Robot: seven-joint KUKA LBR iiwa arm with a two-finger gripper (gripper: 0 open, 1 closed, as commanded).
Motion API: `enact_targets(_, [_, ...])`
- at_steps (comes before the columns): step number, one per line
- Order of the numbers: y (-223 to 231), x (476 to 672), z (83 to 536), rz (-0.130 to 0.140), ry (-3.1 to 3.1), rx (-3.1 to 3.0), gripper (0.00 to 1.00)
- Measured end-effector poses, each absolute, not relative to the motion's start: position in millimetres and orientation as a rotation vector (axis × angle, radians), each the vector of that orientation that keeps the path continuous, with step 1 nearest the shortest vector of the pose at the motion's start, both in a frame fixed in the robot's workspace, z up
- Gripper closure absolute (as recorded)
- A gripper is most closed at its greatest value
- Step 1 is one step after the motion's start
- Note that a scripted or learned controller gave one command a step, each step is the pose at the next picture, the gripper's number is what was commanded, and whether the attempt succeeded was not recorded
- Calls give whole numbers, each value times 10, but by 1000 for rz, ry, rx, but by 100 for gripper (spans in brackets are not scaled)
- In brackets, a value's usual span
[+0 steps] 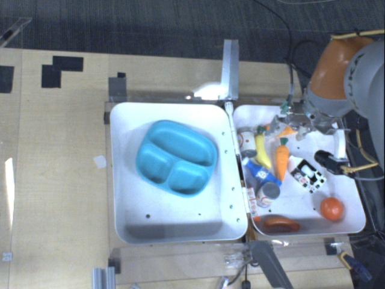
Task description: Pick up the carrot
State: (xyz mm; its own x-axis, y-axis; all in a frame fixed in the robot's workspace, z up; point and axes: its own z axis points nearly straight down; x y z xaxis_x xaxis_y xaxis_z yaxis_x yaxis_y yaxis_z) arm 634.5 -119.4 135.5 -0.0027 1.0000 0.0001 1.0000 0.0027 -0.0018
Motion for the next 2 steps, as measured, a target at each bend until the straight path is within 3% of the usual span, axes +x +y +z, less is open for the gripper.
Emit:
enact_targets(1, [-1250,6599,1919,-1,-2084,-2353,0])
enact_targets(2, [-1237,6619,2008,0,-2098,-2346,100])
